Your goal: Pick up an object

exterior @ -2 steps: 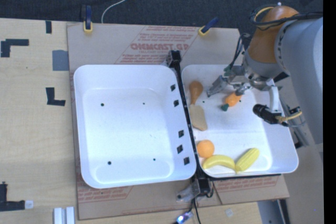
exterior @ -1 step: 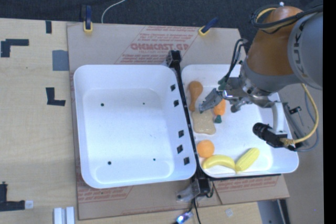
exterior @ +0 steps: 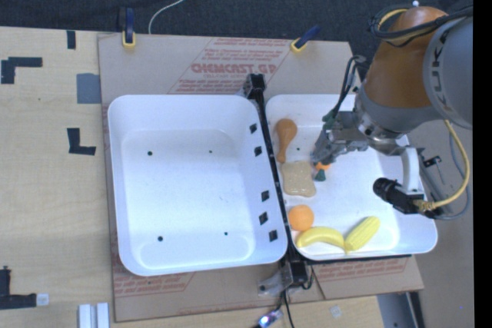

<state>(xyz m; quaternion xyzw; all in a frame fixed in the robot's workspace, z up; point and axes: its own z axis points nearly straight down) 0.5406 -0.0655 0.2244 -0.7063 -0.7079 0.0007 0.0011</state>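
Gripper sits low in the right bin, jaw state unreadable, a small orange-and-teal item right at its tip. Just beside it lies the beige slab: probably light and flat, so pinch across the edges. Farther off: orange ball, banana, corn, all likely smooth, light toy pieces.

Your left bin is wide open. In the right bin, a drumstick, bread slice and orange crowd the divider; banana and corn block the near edge.
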